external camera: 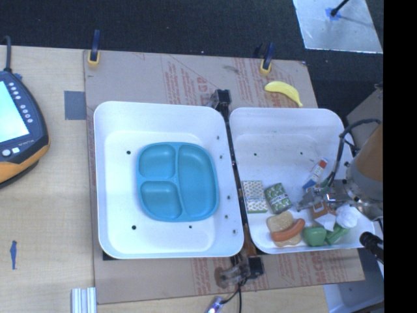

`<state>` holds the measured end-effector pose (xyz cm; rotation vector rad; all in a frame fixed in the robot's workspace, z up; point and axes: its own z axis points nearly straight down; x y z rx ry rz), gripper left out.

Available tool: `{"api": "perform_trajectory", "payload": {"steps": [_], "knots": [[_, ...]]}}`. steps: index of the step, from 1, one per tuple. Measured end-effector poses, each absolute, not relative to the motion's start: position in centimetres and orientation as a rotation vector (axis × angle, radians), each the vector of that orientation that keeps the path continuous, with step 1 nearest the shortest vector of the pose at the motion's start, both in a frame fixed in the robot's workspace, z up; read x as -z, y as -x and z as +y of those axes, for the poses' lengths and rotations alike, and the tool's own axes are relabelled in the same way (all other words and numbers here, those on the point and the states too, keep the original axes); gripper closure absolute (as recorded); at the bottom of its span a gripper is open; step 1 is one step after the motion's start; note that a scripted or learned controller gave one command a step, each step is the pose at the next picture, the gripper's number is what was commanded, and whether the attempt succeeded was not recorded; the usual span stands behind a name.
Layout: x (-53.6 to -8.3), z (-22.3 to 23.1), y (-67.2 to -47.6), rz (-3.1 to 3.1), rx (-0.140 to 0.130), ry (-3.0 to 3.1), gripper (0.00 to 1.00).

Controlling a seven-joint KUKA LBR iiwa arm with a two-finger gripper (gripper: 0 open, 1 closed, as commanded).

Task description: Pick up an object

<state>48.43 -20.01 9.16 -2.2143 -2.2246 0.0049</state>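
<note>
Seen from above, two shallow white bins sit side by side on a cardboard-covered bench. The left bin [117,175] holds a blue divided plate [177,180], lying flat at its centre.

The right bin [287,126] carries a cluster of small things in its lower half. Near its lower left lie a pale patterned packet [254,195] and, just beside it, a green patterned packet [278,197]. Below them a slice of toy bread [281,222] touches a toy sausage [288,232]. To the right of the sausage sits a green toy vegetable [315,235]. A small tube with a red tip [316,171] lies tilted higher up, toward the bin's right wall.

The arm enters at the right edge of the frame, and the gripper [320,201] is low over the right part of this bin, close to a small brown-and-white item [319,208]. Whether its fingers are spread or closed cannot be told from here, nor whether anything lies between them.

Outside the bins, a toy banana [284,91] rests on the cardboard above the right bin, and a teach pendant [18,126] lies at the left edge of the frame.
</note>
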Motion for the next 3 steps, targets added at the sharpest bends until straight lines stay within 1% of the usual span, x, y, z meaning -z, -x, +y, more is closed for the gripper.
{"api": "perform_trajectory", "payload": {"steps": [1,2,3], "knots": [[-10.2,-20.1,-48.5,-2.231,-0.006,2.208,1.00],[-10.6,-12.6,-55.2,-2.233,-0.002,2.220,1.00],[-19.2,-4.7,-59.7,-2.224,-0.002,2.215,1.00]]}}
